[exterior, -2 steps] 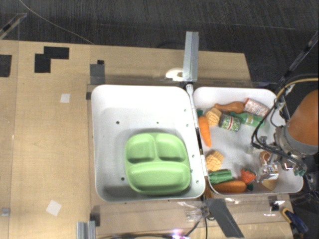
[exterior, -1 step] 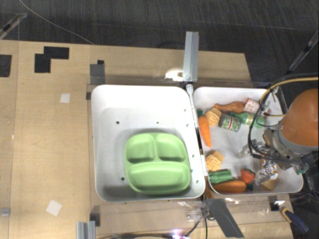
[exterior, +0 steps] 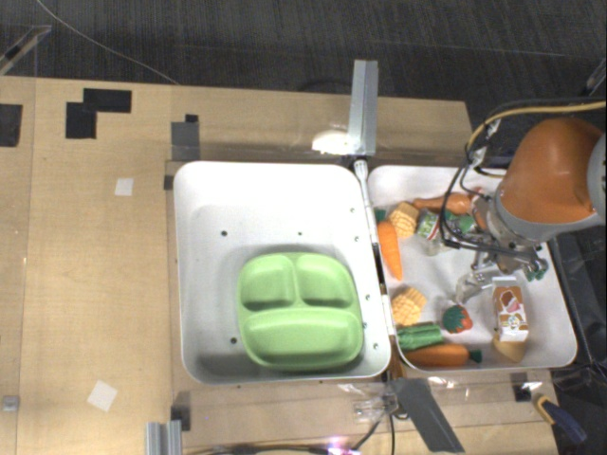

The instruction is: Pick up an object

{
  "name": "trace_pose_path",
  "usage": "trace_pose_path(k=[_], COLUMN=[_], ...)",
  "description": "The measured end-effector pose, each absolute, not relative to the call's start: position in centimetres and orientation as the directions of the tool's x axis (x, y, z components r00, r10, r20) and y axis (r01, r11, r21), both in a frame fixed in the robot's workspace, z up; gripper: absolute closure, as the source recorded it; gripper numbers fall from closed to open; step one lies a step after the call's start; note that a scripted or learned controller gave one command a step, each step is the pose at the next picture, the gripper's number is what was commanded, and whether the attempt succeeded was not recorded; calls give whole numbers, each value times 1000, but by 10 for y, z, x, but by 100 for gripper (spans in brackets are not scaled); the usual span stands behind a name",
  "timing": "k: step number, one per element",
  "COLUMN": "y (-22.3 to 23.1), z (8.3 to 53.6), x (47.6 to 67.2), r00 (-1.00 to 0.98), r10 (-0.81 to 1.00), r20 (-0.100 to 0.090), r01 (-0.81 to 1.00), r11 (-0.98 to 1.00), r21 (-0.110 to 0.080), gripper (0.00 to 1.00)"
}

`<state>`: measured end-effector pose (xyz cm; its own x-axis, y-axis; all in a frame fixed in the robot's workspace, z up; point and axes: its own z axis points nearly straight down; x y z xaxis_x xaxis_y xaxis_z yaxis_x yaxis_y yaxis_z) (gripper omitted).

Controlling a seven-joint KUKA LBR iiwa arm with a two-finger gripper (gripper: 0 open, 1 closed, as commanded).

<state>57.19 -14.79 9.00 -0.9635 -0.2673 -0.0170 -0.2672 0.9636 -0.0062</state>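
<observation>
- shallow white left bin (exterior: 204,207) houses a green plastic divided tray (exterior: 299,309), out of the way.
- shallow white right bin (exterior: 560,335) gathers toy food for picking.
- grey two-finger gripper (exterior: 486,278) hovers there, fingers apart, holding nothing.
- small red toy strawberry (exterior: 457,318) lies just below it, a likely target.

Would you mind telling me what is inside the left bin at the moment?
The left bin holds a green divided tray with three compartments, lying toward its near edge. The bin floor under the tray is covered, so anything beneath it cannot be seen.

You have a divided tray (exterior: 299,309) in the left bin (exterior: 204,207); toy foods crowd the right bin (exterior: 567,339), a carton (exterior: 510,320) rightmost.
</observation>
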Motion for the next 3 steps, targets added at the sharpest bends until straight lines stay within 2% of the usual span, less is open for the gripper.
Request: trace_pose_path(k=[1,2,3], y=[-150,-183,-176], z=[91,88,89], x=[509,633,583], r00=[-946,-844,-879], r10=[-323,-536,-476], r20=[-17,-10,-12], r01=[-323,-536,-476], r11=[946,844,879], r21=[-8,-6,-7], gripper=[0,0,0])
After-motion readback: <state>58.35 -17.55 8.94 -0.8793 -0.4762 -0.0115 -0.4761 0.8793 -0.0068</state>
